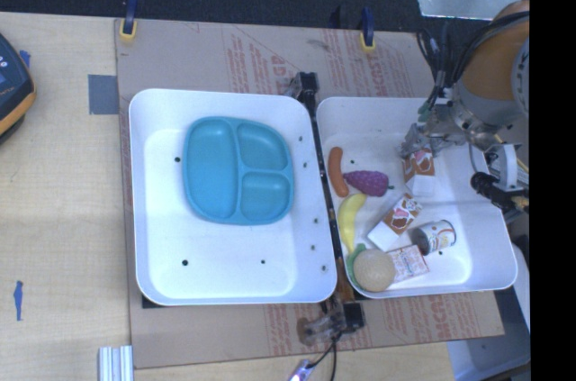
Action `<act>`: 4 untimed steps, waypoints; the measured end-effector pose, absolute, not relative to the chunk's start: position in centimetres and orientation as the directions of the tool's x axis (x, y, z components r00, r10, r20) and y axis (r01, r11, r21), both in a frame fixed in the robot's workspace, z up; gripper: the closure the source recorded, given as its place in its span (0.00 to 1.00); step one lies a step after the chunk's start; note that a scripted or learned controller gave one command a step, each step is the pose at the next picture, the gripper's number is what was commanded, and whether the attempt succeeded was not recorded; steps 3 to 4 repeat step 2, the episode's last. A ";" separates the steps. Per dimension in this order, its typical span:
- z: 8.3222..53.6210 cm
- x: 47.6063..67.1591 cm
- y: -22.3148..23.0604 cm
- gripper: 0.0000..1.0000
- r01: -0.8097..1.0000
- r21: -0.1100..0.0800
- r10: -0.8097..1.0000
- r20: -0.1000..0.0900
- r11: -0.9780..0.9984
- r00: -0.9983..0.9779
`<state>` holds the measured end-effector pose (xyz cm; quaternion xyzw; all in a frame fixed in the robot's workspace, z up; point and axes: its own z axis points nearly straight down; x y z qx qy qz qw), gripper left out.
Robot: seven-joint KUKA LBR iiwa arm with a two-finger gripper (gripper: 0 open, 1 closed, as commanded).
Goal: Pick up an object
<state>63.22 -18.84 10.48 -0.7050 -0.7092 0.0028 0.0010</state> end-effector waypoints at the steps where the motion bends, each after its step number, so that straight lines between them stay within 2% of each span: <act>1: 9.3 65.7 -12.9 1.00 1.000 0.000 1.000 -0.002 0.007 -0.007; 2: 19.3 63.4 -7.2 1.00 1.000 -0.002 1.000 0.001 0.005 -0.005; 4: 19.3 63.4 -7.2 1.00 1.000 -0.002 1.000 0.001 0.005 -0.005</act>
